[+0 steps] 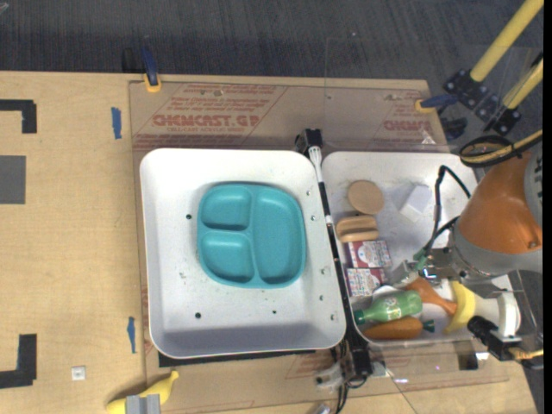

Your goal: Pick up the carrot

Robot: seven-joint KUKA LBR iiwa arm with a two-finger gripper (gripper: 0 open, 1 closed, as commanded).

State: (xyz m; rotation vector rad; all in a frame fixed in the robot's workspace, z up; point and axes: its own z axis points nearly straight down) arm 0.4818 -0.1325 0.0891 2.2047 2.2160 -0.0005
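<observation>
Lying at right bin's (405,172) front edge beneath green bottle (390,308): carrot (398,327), probably light, stiff, smooth plastic, best pinched across mid-length; pincer (423,270) just above, spread impossible to tell.

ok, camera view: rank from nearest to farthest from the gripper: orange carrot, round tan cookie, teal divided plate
1. Orange carrot, right bin, just below-left of the gripper.
2. Round tan cookie, upper part of the right bin.
3. Teal divided plate, left bin.
</observation>
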